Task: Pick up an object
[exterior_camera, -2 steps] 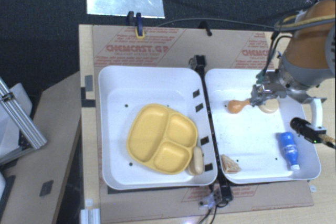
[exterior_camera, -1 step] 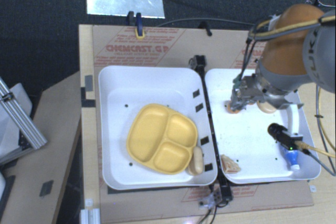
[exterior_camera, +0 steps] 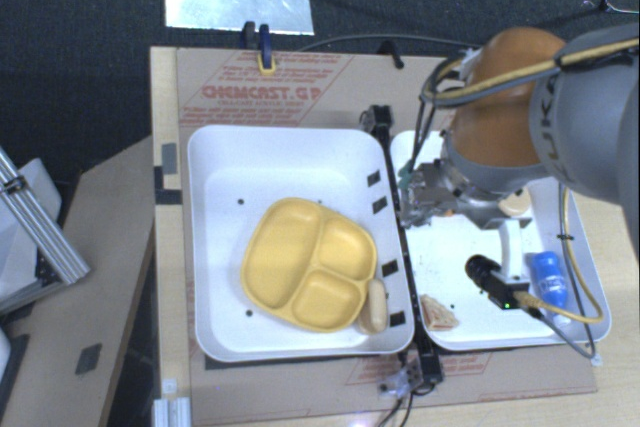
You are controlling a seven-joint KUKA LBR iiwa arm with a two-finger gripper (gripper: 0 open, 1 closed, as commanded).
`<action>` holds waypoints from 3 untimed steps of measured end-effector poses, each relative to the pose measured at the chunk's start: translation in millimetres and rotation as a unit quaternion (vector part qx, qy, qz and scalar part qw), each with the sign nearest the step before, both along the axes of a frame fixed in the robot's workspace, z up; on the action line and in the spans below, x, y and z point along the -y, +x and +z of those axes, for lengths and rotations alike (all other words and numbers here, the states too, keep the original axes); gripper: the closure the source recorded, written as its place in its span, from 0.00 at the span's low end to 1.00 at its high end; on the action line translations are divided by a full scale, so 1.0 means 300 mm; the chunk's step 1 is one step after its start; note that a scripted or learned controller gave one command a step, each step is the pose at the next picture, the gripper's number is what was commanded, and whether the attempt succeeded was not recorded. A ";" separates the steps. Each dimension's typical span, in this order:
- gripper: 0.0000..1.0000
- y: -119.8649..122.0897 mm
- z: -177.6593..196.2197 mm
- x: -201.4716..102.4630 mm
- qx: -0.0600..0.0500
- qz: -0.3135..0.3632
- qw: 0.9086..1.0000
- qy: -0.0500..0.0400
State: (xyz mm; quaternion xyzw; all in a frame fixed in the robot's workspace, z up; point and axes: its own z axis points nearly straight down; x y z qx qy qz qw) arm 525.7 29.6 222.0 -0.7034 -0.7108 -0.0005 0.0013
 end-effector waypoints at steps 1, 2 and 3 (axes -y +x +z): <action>1.00 -0.055 0.038 -0.180 0.001 0.000 1.000 0.000; 1.00 -0.098 0.034 -0.257 0.000 -0.001 1.000 -0.001; 0.00 -0.097 0.035 -0.253 0.001 -0.003 1.000 -0.001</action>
